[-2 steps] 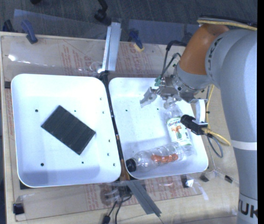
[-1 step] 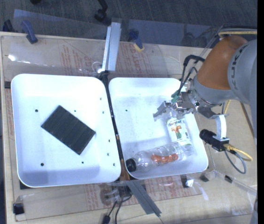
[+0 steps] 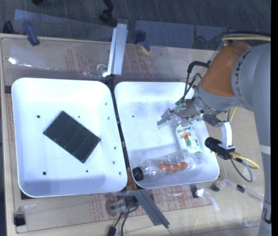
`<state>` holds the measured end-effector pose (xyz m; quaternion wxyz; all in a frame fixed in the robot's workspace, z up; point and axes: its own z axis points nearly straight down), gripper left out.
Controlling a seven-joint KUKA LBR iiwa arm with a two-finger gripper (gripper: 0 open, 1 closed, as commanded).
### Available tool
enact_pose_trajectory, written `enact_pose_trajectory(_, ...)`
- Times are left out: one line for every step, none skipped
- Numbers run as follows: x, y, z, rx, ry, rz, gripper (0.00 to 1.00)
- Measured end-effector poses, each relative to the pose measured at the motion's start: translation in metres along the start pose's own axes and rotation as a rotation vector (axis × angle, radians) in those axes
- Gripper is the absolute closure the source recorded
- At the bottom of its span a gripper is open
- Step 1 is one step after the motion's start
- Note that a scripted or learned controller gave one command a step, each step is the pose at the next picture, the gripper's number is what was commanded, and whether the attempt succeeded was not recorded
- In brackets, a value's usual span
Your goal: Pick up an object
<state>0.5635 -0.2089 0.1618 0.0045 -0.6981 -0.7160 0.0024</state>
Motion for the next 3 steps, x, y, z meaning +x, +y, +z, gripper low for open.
enact_pose_trajectory(0.000, 0.010, 0.006, -0.005, -0.002, -0.189, 0.00)
enact_pose_trajectory(0.000, 0.009, 0.000, -0.005, -0.003, -0.226, 0.00)
enact_pose_trajectory(0.000, 0.006, 0.039, -0.003, -0.001, -0.247, 0.00)
